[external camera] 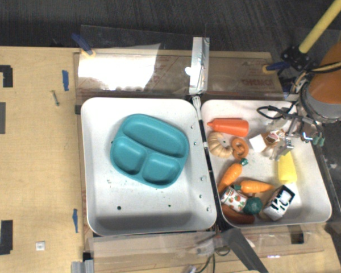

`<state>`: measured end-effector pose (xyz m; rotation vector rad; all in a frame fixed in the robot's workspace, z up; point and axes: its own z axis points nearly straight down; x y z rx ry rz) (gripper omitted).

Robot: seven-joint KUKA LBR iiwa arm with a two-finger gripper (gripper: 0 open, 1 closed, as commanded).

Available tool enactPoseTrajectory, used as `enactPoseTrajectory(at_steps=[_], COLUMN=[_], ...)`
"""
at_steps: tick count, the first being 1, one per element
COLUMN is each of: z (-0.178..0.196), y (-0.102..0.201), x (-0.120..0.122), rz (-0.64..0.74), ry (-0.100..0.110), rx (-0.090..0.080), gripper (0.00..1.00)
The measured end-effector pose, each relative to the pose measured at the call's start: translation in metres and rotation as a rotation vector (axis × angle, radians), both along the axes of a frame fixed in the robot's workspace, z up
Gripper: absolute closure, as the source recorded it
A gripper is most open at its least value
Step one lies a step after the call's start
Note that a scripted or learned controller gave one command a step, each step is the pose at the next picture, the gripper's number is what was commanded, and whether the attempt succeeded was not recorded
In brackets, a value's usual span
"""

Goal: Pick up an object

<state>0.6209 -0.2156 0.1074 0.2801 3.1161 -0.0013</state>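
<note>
Here, from above, two shallow white bins with rounded corners sit side by side on a pale wooden worktop (pixel 34 169) marked with black tape corners and bits of blue tape. The left bin (pixel 96 209) carries a smooth teal plastic tray (pixel 150 149), oval, moulded into three compartments. The right bin (pixel 321 206) holds a crowd of toy food: an orange carrot (pixel 228 126) near the back wall, a ridged tan pastry (pixel 220 144) just beside an orange ring (pixel 240 147), two more carrots (pixel 231 176) lower down, a yellow block (pixel 287 168), a black-and-white piece (pixel 281 201) and a small printed can (pixel 235 198). Beyond the bins lies dark carpet; a clear plastic sheet (pixel 122 67) and a metal bracket (pixel 199 64) stand behind them. The grey arm (pixel 329 90) reaches in from the right, and its hand (pixel 284 138) hangs over the right bin's back part, just above the yellow block. I cannot tell how it stands.
</note>
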Motion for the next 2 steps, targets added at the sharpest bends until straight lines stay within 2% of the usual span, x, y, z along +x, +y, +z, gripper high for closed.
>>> enactPoseTrajectory(at_steps=[1,2], z=[-0.012,-0.013], y=[-0.005,0.022], x=[-0.029,-0.069], rz=[-0.127,-0.234], ry=[-0.014,-0.012], rx=[0.001,0.000], gripper=[0.00,0.00])
